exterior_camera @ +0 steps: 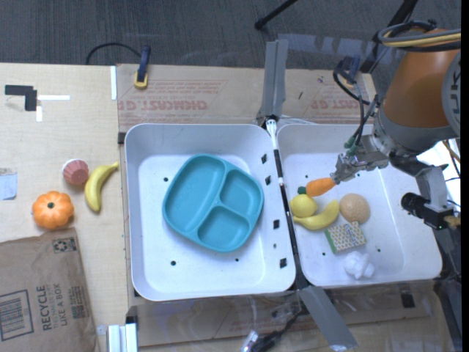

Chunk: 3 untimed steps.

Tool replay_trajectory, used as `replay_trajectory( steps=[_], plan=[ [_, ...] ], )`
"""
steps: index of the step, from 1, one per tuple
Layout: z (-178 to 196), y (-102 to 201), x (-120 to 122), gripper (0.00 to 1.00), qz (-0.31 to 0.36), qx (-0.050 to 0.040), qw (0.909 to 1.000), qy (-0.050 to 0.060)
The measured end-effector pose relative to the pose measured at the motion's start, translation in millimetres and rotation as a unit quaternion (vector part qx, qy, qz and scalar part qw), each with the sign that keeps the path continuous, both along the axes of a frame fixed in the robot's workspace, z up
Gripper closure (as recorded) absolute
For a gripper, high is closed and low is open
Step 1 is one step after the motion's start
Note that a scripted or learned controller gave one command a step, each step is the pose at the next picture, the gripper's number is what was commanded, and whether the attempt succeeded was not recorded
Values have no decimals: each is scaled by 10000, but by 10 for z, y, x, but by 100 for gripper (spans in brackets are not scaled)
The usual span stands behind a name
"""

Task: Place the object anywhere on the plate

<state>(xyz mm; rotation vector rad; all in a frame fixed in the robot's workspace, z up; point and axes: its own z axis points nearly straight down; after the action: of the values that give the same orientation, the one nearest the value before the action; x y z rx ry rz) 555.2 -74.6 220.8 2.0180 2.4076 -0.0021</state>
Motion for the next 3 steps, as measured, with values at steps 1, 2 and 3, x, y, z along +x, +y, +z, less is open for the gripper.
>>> replay_trajectory(
  steps=[1, 2, 3],
  plan=[
    [-17, 844, 419, 100, 276, -2, 9996, 2],
    [-305, 1553, 190, 100, 745, -3, 9972, 15],
    [-305, 1550, 191, 0, 739, -3, 9973, 14]
  ],
)
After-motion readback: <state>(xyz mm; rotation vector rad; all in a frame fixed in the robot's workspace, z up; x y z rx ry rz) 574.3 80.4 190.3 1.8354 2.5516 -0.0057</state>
